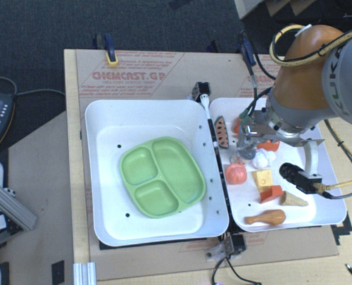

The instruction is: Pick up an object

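Observation:
My gripper (245, 152) hangs low over the middle of the right bin (295, 219), just above a pink round fruit (236, 174) and beside a white lumpy item (263, 158). A yellow cheese block (261, 178) and a small red-orange block (272, 193) lie just right of the fruit. A pale wedge (294, 199) and a brown drumstick (266, 218) rest near the bin's front. A brown-red strip (221, 132) lies along the bin's left wall. Something orange-red (270, 146) peeks out under the wrist.
The left bin (104, 129) holds a green three-compartment plate (160, 176). A ridge (214, 153) divides the two bins. The arm's grey body (307, 100) covers the right bin's back part.

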